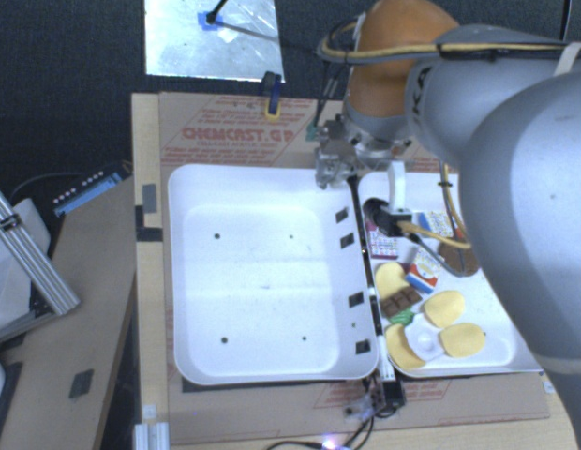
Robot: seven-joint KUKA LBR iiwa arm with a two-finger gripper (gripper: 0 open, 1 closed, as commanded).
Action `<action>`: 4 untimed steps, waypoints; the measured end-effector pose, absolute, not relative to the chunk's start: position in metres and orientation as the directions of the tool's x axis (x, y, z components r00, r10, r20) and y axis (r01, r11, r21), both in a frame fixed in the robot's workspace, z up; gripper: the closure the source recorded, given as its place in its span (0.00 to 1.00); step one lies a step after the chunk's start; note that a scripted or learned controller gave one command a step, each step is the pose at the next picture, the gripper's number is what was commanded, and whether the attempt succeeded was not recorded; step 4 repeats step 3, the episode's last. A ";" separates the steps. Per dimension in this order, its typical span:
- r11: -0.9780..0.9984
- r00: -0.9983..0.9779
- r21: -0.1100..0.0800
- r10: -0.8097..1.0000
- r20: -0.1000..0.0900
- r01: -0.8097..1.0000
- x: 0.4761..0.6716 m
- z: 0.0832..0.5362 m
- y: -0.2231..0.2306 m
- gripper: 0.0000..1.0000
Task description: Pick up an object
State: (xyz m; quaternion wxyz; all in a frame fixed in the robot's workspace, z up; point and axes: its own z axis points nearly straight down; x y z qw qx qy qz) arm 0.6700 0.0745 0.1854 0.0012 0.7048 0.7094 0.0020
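The right bin (497, 354) holds a heap of small things: several yellow rounded pieces (443, 306), a brown chocolate-like bar (398, 300), a white round piece (424, 340), a red and white packet (423, 276), a printed card (382, 245) and a wooden-handled brush (452, 251). My gripper (330, 172) hangs at the far end of the wall between the two bins, above the back rim, well behind the heap. Nothing is seen in its grasp. The big grey arm covers the right part of the right bin.
The left bin (253, 270) is a shallow white tray to the left of the gripper. Black clips (355, 298) sit along the dividing wall. A yellow and blue clamp (271, 97) stands behind the bins on the cardboard base.
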 end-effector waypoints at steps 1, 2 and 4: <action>0.012 -0.013 0.012 1.000 0.005 1.000 0.658 0.282 0.155 1.00; 0.010 -0.010 -0.003 1.000 0.003 1.000 0.667 0.216 0.229 1.00; 0.007 -0.007 0.004 1.000 0.002 1.000 0.669 0.231 0.224 1.00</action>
